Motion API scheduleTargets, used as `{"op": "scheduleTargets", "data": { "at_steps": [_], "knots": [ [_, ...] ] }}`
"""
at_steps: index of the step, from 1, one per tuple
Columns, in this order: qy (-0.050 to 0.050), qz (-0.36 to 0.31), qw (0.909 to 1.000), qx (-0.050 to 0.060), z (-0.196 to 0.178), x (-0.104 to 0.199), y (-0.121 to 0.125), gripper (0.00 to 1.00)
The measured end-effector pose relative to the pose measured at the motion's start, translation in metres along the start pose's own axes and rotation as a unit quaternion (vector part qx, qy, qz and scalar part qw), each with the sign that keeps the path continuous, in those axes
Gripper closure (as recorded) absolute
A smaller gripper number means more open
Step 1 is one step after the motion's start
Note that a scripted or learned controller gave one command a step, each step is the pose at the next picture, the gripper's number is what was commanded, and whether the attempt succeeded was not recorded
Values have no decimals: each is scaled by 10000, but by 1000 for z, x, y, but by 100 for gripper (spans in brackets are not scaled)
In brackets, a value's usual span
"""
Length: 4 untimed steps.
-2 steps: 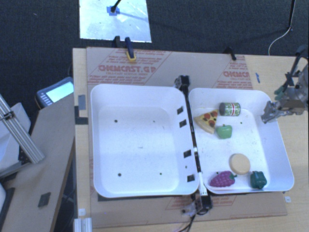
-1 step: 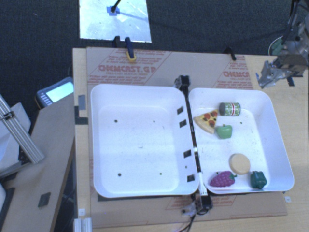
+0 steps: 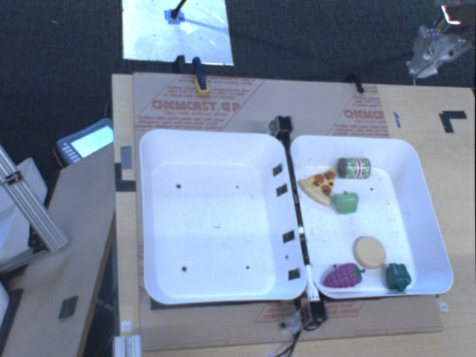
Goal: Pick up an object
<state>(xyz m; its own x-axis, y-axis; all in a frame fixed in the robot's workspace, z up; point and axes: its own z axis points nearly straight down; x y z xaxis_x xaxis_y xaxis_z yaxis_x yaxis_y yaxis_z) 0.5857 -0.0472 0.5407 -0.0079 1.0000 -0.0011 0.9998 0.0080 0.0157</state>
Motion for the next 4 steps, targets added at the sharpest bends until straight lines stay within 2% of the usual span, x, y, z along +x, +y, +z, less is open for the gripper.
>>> {"op": "scheduleTargets", "data": {
  "at_steps": [1,2,3,4],
  "knots": [
    [16,-22,10000,64,9,80,61,100],
    [15,-12,10000,58,7,151,84,100],
    [26,-25,10000,68,7,240,83,100],
    [26,-16,10000,74,3,269,-15,100]
  ]
}}
